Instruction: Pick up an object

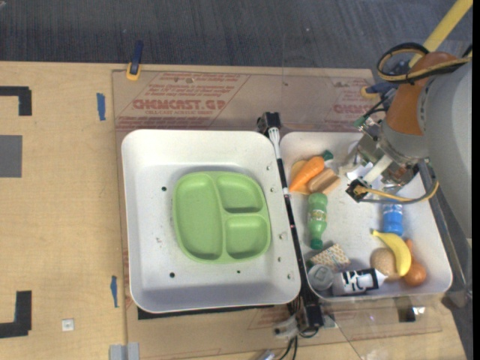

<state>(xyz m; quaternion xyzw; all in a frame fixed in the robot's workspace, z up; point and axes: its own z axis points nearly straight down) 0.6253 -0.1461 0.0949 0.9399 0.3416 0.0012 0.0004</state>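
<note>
My gripper hangs over the upper part of the right bin, to the right of an orange carrot and a tan bread roll. Nothing shows between its tips. Below it lie a blue bottle, a yellow banana, a tan egg-like ball and an orange fruit. A green bottle lies upright in the picture near the bin's left wall. At the front edge are a patterned packet, a grey can and a black-and-white bottle.
The left bin holds a green divided plate. A black bar runs along the seam between the two bins. The bins rest on brown cardboard with blue tape marks.
</note>
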